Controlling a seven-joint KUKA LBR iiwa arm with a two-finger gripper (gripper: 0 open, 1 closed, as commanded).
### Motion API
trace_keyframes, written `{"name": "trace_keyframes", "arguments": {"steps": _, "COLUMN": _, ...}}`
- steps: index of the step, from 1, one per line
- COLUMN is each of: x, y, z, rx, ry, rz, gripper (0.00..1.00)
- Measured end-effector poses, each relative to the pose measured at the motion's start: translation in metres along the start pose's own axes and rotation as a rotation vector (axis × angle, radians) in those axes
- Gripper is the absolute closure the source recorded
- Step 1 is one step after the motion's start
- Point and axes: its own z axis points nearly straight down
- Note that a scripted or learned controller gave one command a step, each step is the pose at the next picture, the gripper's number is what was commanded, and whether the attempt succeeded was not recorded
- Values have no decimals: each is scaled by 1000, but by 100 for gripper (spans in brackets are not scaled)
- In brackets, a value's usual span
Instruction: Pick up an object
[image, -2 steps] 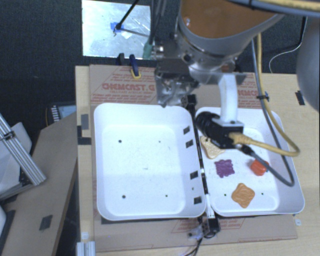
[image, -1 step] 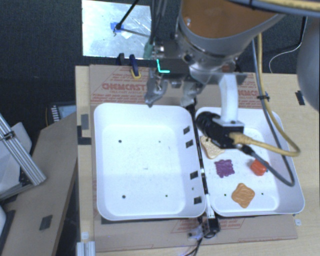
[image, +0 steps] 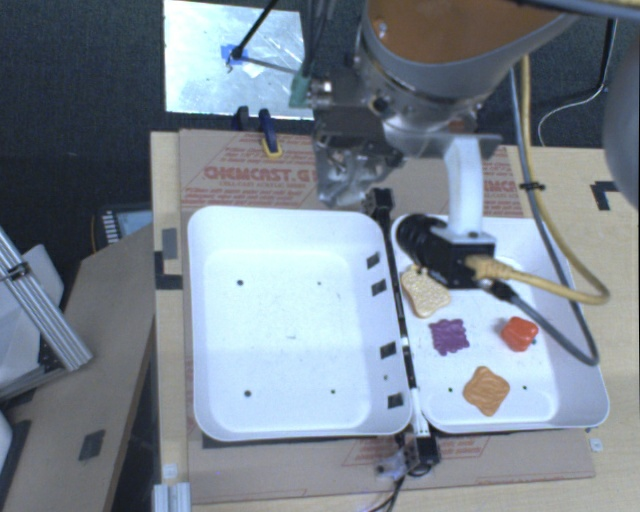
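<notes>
The arm (image: 450, 40) sits closest to the lens. Its grey body and orange band cross the frame at 12 o'clock, having entered from 3 o'clock. The wrist points downward. The jaws hang over the printed cardboard sheet (image: 250, 170), just beyond the far rim of the left bin (image: 290, 320), near that bin's 1 o'clock corner. The jaws are blurred against the wrist hardware, so it cannot be told whether they are released or clenched. No item is visible between them.

All four candidate items lie in the right bin (image: 570, 400), well apart from the jaws:
- Tan waffle piece (image: 425, 292): at 10 o'clock in the bin, close to the divider between the bins.
- Purple piece (image: 449, 335): near the bin centre, just beside the tan waffle piece on its 5 o'clock side.
- Red piece (image: 519, 333): at 3 o'clock from the purple piece, separate from it.
- Orange piece (image: 486, 389): at 6 o'clock in the bin, lying flat.

Both bins rest on the cardboard sheet, which lies on the worktop (image: 120, 300).
</notes>
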Motion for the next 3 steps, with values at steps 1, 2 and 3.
{"name": "trace_keyframes", "arguments": {"steps": 1, "x": 0, "y": 0, "z": 0, "rx": 1, "ry": 0, "rz": 0, "gripper": 0}}
{"name": "trace_keyframes", "arguments": {"steps": 2, "x": 0, "y": 0, "z": -11, "rx": -1, "ry": 2, "rz": -2, "gripper": 100}}
{"name": "trace_keyframes", "arguments": {"steps": 3, "x": 0, "y": 0, "z": -11, "rx": -1, "ry": 1, "rz": -2, "gripper": 0}}
